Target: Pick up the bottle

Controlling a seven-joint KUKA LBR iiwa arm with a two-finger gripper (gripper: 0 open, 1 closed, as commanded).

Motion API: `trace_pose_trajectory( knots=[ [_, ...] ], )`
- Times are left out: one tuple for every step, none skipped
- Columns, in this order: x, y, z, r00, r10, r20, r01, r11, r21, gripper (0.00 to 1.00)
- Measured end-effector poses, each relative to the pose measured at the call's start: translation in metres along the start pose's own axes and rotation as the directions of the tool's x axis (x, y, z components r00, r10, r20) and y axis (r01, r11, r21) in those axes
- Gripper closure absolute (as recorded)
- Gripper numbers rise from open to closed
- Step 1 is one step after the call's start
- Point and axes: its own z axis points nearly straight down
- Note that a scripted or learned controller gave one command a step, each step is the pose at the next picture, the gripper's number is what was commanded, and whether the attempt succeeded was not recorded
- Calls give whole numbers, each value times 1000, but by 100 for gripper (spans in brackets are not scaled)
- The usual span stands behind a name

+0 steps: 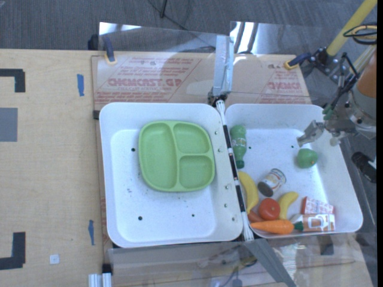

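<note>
The green bottle (pixel 239 144) lies on its side along the left wall of the right bin (pixel 350 187), its cap end toward the front. My gripper (pixel 307 134) hangs over the right part of that bin, well to the right of the bottle and just above a green round fruit (pixel 307 158). Nothing shows in its grasp. The arm comes in from the right edge.
In the right bin's front half lie a small can (pixel 272 181), two bananas (pixel 248 190), a tomato (pixel 269 208), a carrot (pixel 275 226) and an orange-white carton (pixel 315 214). The left bin (pixel 119 208) holds a green divided plate (pixel 177 155).
</note>
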Motion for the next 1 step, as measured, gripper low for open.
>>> trace_pose_trajectory(
  knots=[
    [-11,13,92,993,116,-2,-116,993,2,0]
  ],
)
